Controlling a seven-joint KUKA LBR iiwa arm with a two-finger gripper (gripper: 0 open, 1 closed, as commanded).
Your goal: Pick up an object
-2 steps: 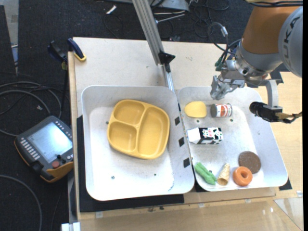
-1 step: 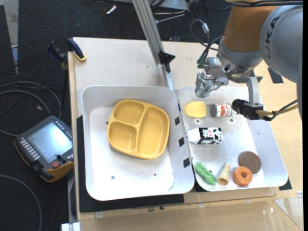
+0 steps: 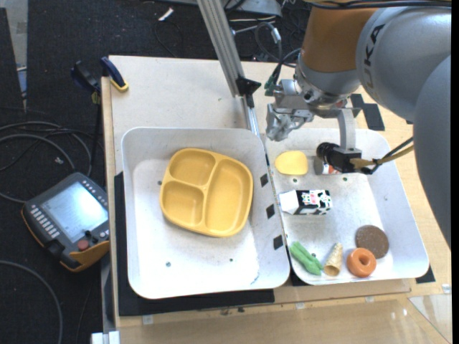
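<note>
Within the left bin point(image 3: 143, 264) lies a yellow divided plate point(image 3: 206, 191). Right bin point(image 3: 409, 228) holds a yellow disc point(image 3: 291, 163), milk carton point(image 3: 306, 201) and doughnut point(image 3: 361, 261). Gripper point(image 3: 281, 129) hovers above its far edge; finger state indeterminable.

dark floor point(image 3: 50, 41) all round the pale bench point(image 3: 172, 92), loose black cables point(image 3: 29, 131) snaking over it, a teach pendant point(image 3: 68, 221) lying on the left, metal framing point(image 3: 222, 38) at the back

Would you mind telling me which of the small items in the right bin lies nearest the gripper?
The flat yellow piece at the bin's top left, just below the gripper; the milk carton, cookie, doughnut, cone and green pod lie lower.
</note>
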